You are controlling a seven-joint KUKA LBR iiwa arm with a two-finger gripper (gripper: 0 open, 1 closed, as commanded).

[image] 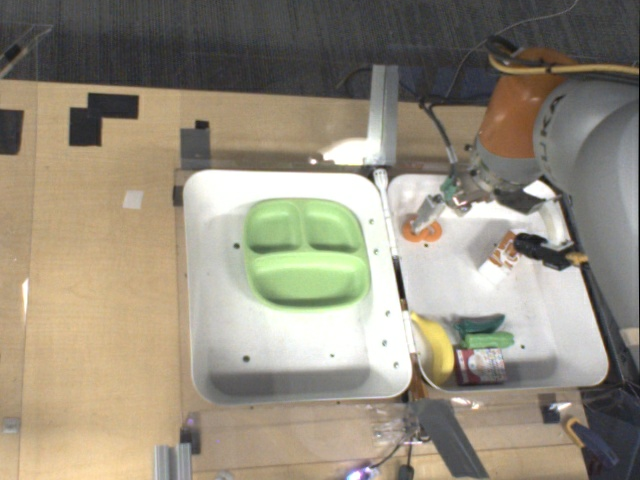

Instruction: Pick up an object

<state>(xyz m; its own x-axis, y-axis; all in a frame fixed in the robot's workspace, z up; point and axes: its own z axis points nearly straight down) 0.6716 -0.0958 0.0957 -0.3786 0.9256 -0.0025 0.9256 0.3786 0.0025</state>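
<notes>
Orange disc under tool, grip state unclear, green tray in L bin.

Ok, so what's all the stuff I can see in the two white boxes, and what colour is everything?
left bin: one, white, left side of the bench
right bin: one, white, right side of the bench
divided plate: one, light green, middle of the left bin
round orange thing: one, orange, far left corner of the right bin, under the end effector
small packet: one, brown and white, upper middle of the right bin
banana: one, yellow, near left corner of the right bin
green thing: one, dark green, right of the banana
can: one, dark red label, near edge, beside the banana
arm: one, grey with orange band, reaching in from the right
end effector: one, grey metal, over the round orange thing
</notes>
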